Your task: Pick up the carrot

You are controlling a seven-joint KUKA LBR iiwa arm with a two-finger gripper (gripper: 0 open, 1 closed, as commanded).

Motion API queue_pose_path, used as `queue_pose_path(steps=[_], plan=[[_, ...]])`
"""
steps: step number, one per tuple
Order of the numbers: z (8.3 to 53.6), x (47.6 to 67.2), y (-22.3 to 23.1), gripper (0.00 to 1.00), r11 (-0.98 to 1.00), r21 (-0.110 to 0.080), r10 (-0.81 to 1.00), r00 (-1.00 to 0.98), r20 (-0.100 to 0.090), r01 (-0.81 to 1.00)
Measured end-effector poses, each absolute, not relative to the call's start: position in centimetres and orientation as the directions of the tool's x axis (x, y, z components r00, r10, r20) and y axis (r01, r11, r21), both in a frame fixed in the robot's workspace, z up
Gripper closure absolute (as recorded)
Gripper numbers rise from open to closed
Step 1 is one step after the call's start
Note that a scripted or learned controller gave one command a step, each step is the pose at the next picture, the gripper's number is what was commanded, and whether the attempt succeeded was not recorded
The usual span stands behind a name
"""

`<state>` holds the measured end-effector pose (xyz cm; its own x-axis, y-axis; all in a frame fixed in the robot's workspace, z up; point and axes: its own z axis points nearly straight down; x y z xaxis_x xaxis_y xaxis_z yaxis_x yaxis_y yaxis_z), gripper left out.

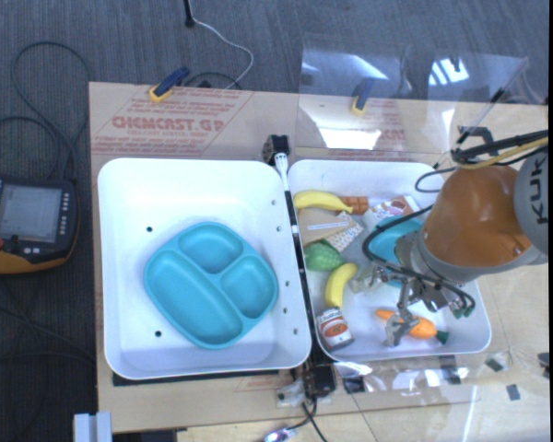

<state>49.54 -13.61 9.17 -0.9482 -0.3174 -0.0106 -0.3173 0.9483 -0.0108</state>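
Near the front edge of the right bin (479, 337) lies the carrot (421, 328), with the gripper (404, 325) down over it (whether it is closed on the carrot I cannot tell). Just left stands a small can (333, 328), then a banana (339, 284). Farther off, the left bin (129, 191) holds a blue divided plate (210, 284).

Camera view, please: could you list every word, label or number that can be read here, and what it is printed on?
"KU": on the arm, cut off at the frame edge.
Red lettering on the cardboard sheet: too blurred to read reliably.
Can label and food packets: too small to read.
Pendant screen: unreadable.
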Motion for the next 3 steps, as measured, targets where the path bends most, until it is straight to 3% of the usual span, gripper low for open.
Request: queue_pose_path(steps=[1,3], plan=[[9.2,50.2,-14.2,0.00,0.791,-0.014,-0.611,-0.791,-0.016,-0.611],[9.2,49.6,-12.1,0.00,0.601,-0.025,-0.799,-0.601,-0.006,-0.799]])
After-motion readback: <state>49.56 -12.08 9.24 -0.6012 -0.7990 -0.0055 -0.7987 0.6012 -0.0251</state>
